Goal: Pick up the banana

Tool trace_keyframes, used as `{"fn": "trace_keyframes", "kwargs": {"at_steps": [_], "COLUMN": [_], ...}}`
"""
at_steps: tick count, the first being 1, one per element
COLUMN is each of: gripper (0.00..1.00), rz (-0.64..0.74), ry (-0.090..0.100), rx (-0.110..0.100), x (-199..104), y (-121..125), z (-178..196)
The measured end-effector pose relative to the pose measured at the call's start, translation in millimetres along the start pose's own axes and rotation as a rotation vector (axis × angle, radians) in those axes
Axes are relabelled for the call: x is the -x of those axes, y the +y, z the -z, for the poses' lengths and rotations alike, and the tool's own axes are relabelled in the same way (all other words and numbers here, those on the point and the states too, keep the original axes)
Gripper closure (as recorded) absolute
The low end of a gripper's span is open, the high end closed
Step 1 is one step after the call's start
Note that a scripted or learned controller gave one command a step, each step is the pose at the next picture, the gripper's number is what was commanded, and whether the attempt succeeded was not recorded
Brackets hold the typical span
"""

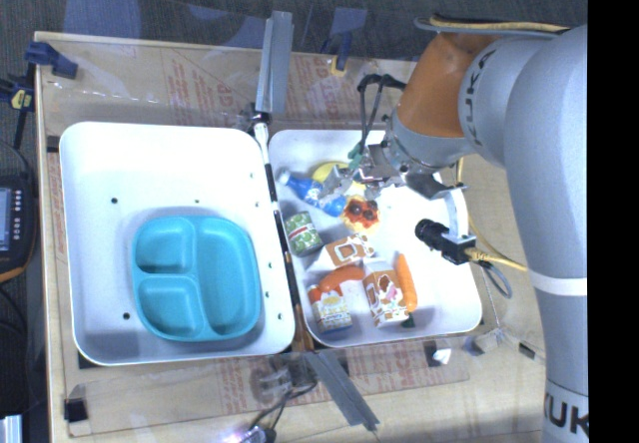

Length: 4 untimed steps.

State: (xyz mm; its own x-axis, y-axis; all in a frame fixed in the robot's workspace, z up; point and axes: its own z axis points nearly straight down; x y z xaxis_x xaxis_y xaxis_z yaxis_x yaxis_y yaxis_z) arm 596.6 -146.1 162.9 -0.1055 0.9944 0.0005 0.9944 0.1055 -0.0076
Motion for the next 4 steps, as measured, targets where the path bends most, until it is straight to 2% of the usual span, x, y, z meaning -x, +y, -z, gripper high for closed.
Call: {"fn": "trace_keyframes", "kwargs": {"at_steps": [1, 2, 3, 4], "gripper": [0.0, 1.0, 0.0, 0.0], "rz": [0.057, 0.061, 0.061, 0.134], "ry": [0.001, 0.002, 0.002, -0.003], "rx": [0.005, 0.004, 0.004, 0.007], "x": [32.2, 31.8, 31.7, -25.7], "y": [37.5, 37.9, 37.9, 64.1], "z": [-54.3, -44.0, -44.0, -69.5]}}
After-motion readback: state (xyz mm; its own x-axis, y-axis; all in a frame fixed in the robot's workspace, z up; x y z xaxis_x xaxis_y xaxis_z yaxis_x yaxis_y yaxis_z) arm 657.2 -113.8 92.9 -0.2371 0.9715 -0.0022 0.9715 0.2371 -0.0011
